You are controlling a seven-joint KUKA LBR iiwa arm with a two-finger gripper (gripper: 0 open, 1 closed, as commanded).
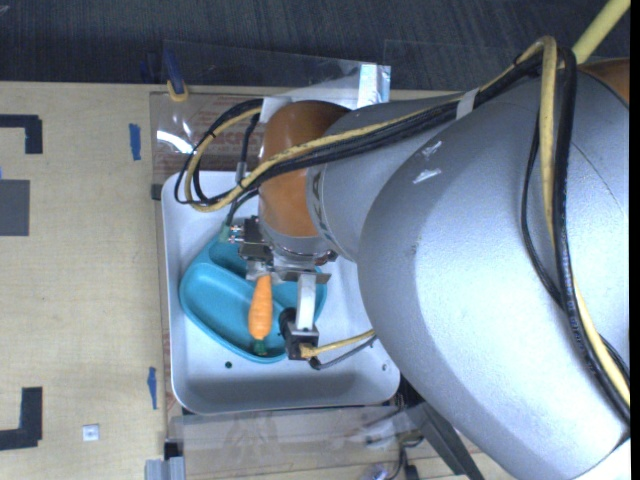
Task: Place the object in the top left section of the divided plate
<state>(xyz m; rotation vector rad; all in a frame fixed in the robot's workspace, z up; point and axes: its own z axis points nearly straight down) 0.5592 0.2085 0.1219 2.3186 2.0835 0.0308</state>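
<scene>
Over the blue plate (pixel 215 303), the tool (pixel 285 313) points down (carrot (pixel 260 308) alongside).

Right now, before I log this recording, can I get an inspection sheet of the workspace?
Surface: white bin on a tan bench.
Job's things: blue divided plate in the bin; orange carrot over the plate's right part, whether resting or held cannot be told.
Clutter: nothing seen.
End effector: end effector right beside the carrot, above the plate; the arm hides much of it.
Cables: black and yellow cables loop over the bin's upper part and run along the arm.
Surroundings: blue tape marks, black markers on the bench.
</scene>
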